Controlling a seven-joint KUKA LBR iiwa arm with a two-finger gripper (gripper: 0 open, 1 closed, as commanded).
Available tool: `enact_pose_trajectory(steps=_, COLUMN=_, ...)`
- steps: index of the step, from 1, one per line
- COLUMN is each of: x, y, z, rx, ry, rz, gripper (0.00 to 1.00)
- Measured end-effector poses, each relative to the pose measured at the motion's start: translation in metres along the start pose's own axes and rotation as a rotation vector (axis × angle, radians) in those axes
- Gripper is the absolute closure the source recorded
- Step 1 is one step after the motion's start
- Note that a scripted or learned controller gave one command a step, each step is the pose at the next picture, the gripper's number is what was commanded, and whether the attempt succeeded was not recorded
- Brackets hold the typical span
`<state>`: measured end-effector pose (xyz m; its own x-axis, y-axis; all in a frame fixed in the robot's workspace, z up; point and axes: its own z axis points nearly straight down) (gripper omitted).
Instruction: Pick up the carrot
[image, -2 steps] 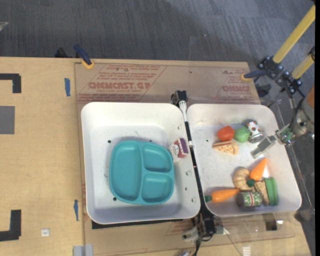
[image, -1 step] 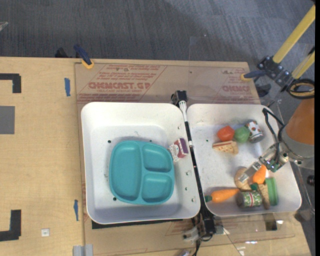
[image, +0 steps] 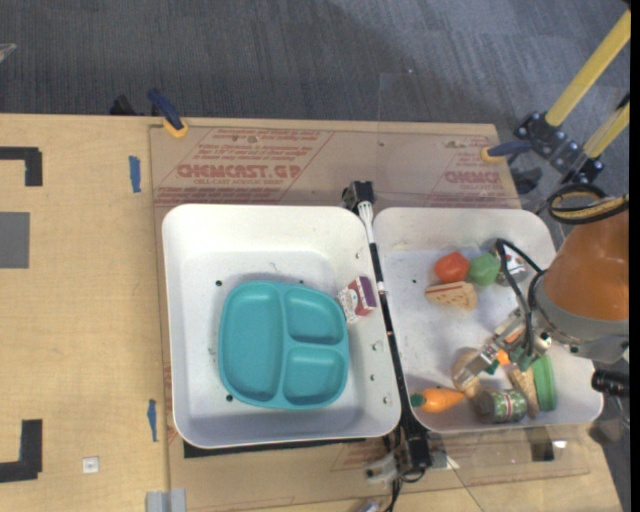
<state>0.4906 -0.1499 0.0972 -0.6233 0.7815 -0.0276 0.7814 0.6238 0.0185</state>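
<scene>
Reaching arm: grey, orange-banded, entering from the right edge of the frame, wrist low over the right bin.
Gripper: lower right of the frame, above a cluster of items; fingers spread, nothing between them.
Carrot: lying at the bottom left corner of the right bin, near the gripper but apart from it.
Other items in right bin: red tomato, green round piece, tan wedge in the upper part; small can beside the carrot.
Left bin: teal divided plate in the centre; small packet at its right rim.
</scene>
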Motion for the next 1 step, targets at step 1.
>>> enact_pose_trajectory(steps=1, x=0.0133, y=0.0151, z=-0.0011, rx=-0.005, ry=-0.008, rz=-0.350, gripper=1.00)
